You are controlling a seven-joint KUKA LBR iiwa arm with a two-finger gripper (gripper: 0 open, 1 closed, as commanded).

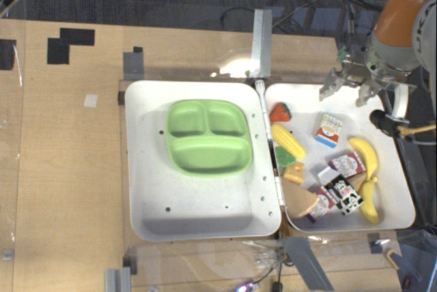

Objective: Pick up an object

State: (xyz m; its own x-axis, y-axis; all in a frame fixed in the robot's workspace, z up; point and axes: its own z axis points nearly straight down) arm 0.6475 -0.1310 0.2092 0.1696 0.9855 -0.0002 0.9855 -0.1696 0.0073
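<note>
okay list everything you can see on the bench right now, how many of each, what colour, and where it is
left bin: 1, white, left half of the bench
divided plate: 1, green, middle of the left bin
right bin: 1, white, beside the left bin
strawberry: 1, red with green top, upper left of the right bin
corn cob: 1, yellow, below the strawberry
small carton: 1, white, orange and blue, upper middle of the right bin
bananas: 2, yellow, right side of the right bin
other small packages and food pieces: count unclear, mixed colours, lower part of the right bin
gripper: 1, grey, above the right bin's far edge
arm: 1, grey with orange band, upper right
</note>
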